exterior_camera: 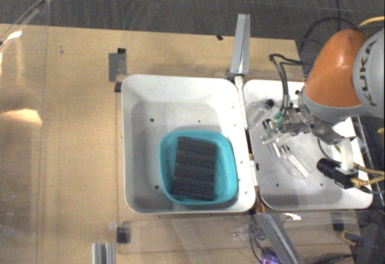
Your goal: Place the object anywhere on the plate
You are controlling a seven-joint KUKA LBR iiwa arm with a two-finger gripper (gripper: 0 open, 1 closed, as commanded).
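Already, a dark ribbed block [194, 168] lies on the teal plate [226, 163].

Teal plate [227, 163], dark grey ribbed object [194, 168] on it. Both bins white: left bin [144, 130], right bin [313, 187]. Bench [66, 154] pale tan wood. Arm [337, 76] grey, orange band.

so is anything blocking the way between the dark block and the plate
No. The dark ridged block already lies on the teal plate in the left bin. The hand is over the right bin, past the wall between the bins.
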